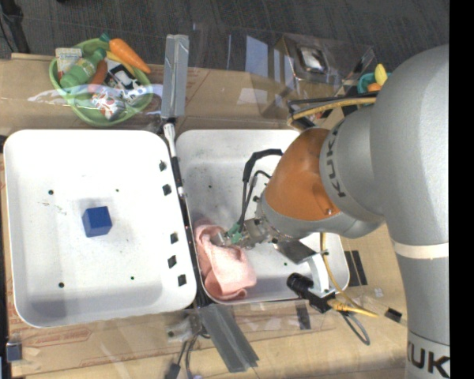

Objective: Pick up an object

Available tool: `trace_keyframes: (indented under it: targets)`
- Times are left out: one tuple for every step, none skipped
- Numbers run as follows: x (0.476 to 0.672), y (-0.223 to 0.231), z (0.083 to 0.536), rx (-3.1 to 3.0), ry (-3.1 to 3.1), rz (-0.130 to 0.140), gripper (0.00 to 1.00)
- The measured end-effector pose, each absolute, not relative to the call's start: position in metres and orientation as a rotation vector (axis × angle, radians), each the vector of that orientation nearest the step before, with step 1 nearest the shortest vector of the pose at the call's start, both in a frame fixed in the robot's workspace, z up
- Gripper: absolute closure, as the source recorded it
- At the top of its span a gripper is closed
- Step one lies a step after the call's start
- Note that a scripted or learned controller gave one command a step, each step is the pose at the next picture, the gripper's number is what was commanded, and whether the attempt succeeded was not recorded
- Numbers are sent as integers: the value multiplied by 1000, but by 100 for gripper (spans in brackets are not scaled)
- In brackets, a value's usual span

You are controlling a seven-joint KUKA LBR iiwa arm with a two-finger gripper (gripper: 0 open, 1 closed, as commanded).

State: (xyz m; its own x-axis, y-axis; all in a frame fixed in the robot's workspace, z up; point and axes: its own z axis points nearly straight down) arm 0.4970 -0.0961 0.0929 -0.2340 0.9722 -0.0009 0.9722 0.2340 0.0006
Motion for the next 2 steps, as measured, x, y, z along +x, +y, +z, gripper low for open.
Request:
trace_keyframes:
  targets:
    - [497, -96, 93, 1943, 2467, 0, 0]
    - [497, -96, 93, 1943, 2467, 0, 0]
